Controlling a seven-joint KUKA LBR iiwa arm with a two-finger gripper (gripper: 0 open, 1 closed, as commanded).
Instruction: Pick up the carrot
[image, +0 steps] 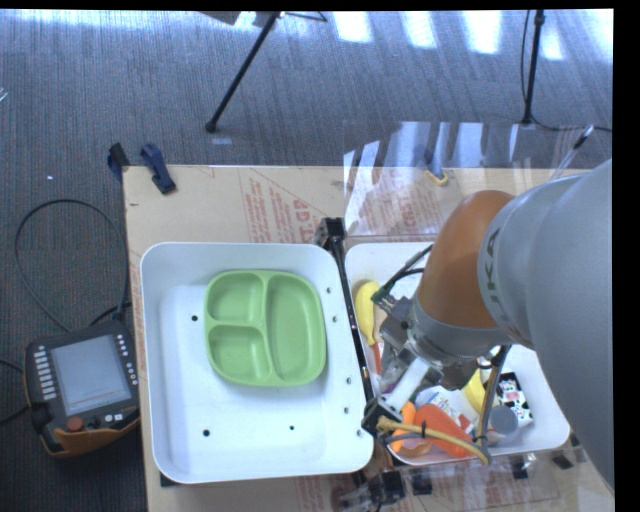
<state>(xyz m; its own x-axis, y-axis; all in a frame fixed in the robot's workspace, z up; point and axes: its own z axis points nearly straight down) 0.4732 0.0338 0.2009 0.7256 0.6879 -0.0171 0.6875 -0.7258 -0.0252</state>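
A: Far left, on the floor?

B: A handheld control screen (85, 380) with a cable looping off behind it. Further up, at the bench's back left corner, a blue clamp (155, 168).

A: And on the bench itself?

B: Left bin (160, 300) first, white and shallow. Inside, a green plate (265, 327) with three sections, lying flat toward the back half. Bare white floor in front of it.

A: Past the divide between the bins?

B: Right bin (556, 432), crowded and half covered by the arm (540, 270). A banana (367, 298) near the left wall, yellow, running lengthwise front to back. Just below it, a thin reddish-orange sliver, too small to name.

A: Gripper?

B: Down low in the right bin's front left part, gripper (393, 404) hanging under the orange band and the grey wrist. Spread or pressed together? Cannot tell from here; too much dark clutter at the tip.

A: Carrot?

B: Carrot (442, 420) at the front of the right bin, orange, lying flat, just to the right of the gripper's tip. Touching or apart, cannot tell. Not visibly pinched by anything.

A: Further right?

B: Something yellow (474, 380) tucked under the arm, then a small white box (511, 394) with dark spots, beside the bin's right wall.
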